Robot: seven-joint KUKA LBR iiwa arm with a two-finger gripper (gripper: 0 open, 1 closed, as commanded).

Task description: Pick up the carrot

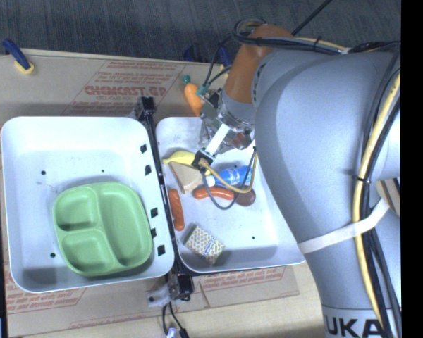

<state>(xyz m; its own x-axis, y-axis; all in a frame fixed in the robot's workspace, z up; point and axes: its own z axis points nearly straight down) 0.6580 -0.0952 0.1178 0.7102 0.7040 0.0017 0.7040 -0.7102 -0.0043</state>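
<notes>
The carrot (192,98), orange with a green tip, hangs over the far rim of the right bin (268,248). Its lower end sits between the fingers of my gripper (204,106), which is shut on it. The grey arm with its orange band comes in from the right and hides the bin's right side.
In the right bin lie a yellow banana (176,159), a beige wedge (189,179), a blue bottle (233,174), a red sausage (213,193), an orange sausage (176,208) and a patterned box (203,245). The left bin (28,153) holds a green divided tray (102,227).
</notes>
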